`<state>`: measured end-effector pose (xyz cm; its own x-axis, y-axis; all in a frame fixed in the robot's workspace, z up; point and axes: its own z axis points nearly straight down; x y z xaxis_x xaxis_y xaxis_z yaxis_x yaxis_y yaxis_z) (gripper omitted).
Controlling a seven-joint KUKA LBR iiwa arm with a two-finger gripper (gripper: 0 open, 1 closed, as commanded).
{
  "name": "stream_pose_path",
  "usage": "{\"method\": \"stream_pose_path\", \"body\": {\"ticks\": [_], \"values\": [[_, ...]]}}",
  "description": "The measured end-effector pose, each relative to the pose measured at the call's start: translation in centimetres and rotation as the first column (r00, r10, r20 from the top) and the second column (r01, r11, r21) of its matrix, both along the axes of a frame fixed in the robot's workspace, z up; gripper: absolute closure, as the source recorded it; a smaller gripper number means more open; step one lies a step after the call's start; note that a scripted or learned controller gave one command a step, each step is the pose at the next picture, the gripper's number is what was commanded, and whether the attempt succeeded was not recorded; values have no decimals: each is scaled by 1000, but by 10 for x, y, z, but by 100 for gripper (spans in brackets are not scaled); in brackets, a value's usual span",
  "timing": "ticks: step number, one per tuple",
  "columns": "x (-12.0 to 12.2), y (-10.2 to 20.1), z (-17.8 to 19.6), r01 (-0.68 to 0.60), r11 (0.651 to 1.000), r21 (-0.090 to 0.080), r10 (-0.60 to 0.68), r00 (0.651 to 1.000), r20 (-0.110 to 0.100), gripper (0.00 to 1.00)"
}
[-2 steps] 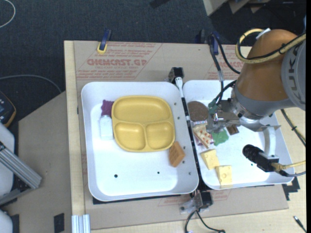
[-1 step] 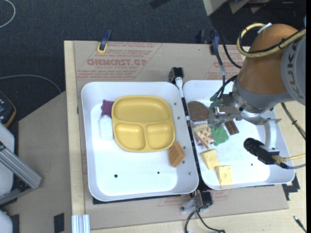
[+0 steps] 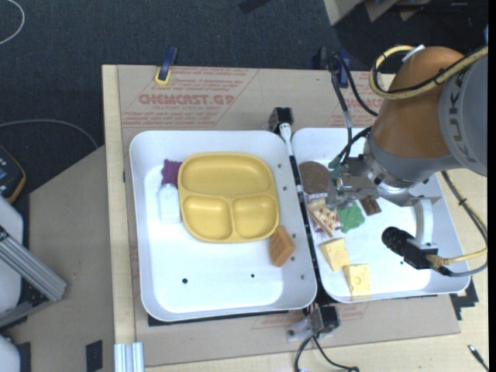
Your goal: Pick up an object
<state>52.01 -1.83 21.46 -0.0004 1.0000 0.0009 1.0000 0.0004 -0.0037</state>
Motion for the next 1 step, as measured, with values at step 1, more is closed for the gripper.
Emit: {"method": "stream_pose_path", "body": {"ticks": [1], "values": [[6,4,7,-1,1000,-1,1,1000,6,100]]}}
